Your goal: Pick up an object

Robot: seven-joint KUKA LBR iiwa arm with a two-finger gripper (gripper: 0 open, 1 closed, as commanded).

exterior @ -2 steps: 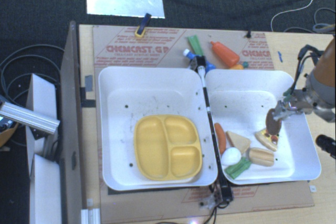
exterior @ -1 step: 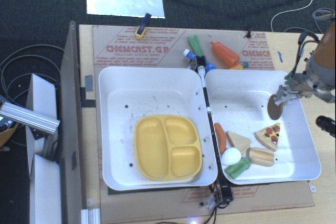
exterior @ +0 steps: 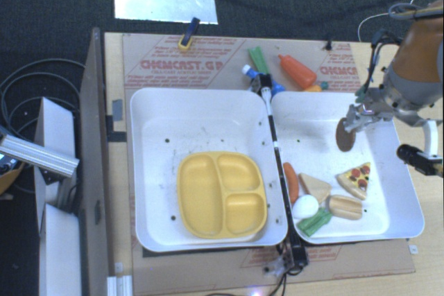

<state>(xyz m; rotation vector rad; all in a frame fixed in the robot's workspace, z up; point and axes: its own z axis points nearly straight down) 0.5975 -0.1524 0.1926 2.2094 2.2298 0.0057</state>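
Note:
My gripper [exterior: 349, 127] hangs over the back of the right bin [exterior: 399, 180], reaching in from the right. A brown oval piece [exterior: 345, 138] sits at the ends of its metal fingers [exterior: 361, 118], and they look shut on it. Toy foods lie along the bin's front: a pizza slice [exterior: 355, 180], a tan wedge [exterior: 314, 187], a bread roll [exterior: 345, 207], a white egg [exterior: 304, 206], a green pod [exterior: 316, 222] and an orange sausage [exterior: 291, 181].
The left bin [exterior: 159, 121] holds a yellow divided plate [exterior: 222, 194]. Behind the bins on the cardboard lie a green piece [exterior: 257, 59], an orange carrot [exterior: 297, 71] and a blue piece [exterior: 251, 71]. A black camera part [exterior: 418, 159] sticks out over the right bin's right rim.

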